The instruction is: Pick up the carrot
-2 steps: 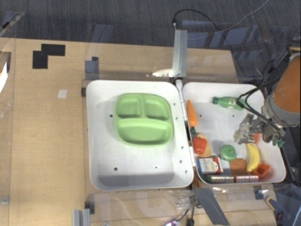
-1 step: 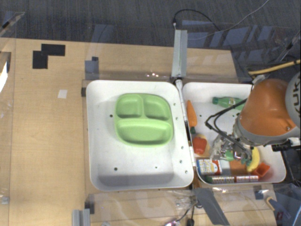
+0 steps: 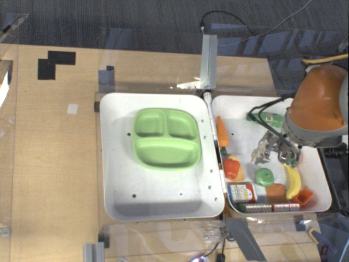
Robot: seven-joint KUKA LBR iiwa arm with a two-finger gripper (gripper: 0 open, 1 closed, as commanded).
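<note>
Although the arm reaches into the right bin (image 3: 326, 196), nothing sits between its fingers.
Near edge: food boxes (image 3: 256, 200), a banana (image 3: 293, 181) and a green round toy (image 3: 264, 177) crowd the bin's front.
Gripper (image 3: 271, 150): fingers parted narrowly, empty, hanging well right of the carrot.
Carrot (image 3: 221, 132): lies along the bin's left wall.
Risk: the wall and the red pepper (image 3: 232, 168) beside it could block a finger, likely causing a slip.
Left bin (image 3: 117, 201): holds a green divided plate (image 3: 166, 137).
Beyond: wooden bench (image 3: 49, 162), then dark carpet (image 3: 109, 10).

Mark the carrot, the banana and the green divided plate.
carrot (image 3: 222, 131): camera view, middle of its orange body.
banana (image 3: 293, 181): camera view, mid-curve.
green divided plate (image 3: 166, 152): camera view, large front compartment.
</note>
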